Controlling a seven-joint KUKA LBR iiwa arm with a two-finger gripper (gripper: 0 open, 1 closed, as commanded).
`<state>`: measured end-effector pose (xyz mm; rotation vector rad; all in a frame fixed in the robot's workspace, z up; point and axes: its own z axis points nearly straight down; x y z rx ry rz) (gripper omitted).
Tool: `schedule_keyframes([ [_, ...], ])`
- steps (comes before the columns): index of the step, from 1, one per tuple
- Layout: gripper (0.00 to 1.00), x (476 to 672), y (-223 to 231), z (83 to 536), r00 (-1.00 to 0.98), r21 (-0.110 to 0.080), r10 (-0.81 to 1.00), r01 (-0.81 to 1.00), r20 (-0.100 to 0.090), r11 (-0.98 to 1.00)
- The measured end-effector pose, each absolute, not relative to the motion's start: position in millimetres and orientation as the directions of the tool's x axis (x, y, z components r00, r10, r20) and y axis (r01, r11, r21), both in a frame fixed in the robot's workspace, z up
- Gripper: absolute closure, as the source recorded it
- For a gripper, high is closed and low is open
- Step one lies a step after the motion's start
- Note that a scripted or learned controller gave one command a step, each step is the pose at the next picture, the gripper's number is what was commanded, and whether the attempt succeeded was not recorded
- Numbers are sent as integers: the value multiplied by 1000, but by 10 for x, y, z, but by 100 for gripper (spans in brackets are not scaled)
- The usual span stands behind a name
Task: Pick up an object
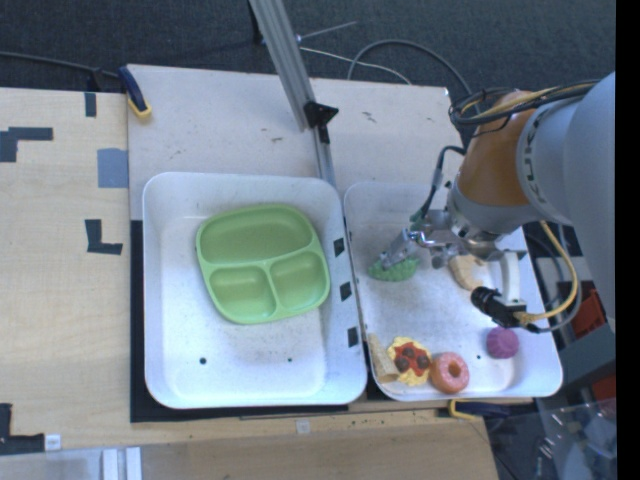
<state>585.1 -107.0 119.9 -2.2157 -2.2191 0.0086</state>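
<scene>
Dark carpet fills the top of the frame, and below it you have a pale wooden bench (60,268) carrying two shallow white bins side by side. Your left bin (170,368) sits at centre frame and holds a green divided plate (263,262), lying flat in its upper half. Your right bin (530,373) is at the right of the frame. Along its lower edge you can see a pizza slice (405,359) touching a pink doughnut (449,372), with a purple piece (502,343) near them to the right. A tan piece (466,271) lies partly under the arm.

Your gripper (408,250) is low in the upper part of the right bin, directly over a green leafy object (395,268). The fingertips look close together at the top of that object and appear to touch it, but you cannot tell from this view whether they actually pinch it. A metal pole (285,48) slants down from the top of the frame to the gap between the bins.
</scene>
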Motion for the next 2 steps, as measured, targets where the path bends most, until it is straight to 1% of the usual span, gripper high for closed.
schedule_keyframes([
  [1, 100, 5870, -1062, 1340, -4, -2, 1000, 1000, 1, 4],
  [2, 100, 5929, -961, 1865, -3, 4, 1000, 1000, 0, 3],
])
